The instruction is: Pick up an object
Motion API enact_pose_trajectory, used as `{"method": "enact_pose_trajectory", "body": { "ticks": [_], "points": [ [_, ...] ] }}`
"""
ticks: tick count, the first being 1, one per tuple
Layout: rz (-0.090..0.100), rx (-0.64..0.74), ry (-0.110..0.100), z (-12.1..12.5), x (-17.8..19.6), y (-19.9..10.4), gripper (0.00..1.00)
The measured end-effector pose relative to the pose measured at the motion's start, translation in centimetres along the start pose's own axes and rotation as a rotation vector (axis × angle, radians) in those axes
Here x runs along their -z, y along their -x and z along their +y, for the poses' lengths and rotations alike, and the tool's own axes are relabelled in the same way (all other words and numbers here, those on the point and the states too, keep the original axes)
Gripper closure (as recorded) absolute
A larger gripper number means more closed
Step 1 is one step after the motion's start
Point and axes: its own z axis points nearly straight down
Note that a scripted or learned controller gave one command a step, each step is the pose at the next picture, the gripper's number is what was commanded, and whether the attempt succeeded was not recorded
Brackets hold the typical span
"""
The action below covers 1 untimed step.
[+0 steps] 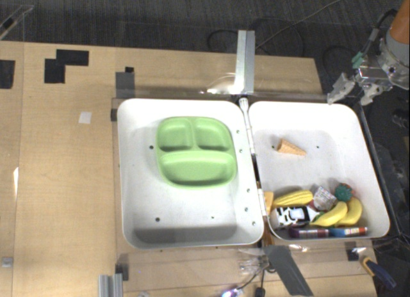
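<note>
Your table [57,180] is light wood. Two white bins rest on it side by side: the left bin [138,219] mid-table, the right bin [333,123] toward its right edge.
</note>
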Motion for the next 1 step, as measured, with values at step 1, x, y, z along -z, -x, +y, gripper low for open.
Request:
{"method": "enact_pose_trajectory", "body": {
  "ticks": [1],
  "points": [
    [0.001,-0.016,-0.003,-5.09,-8.69,-5.54,0.00]
  ]
}}
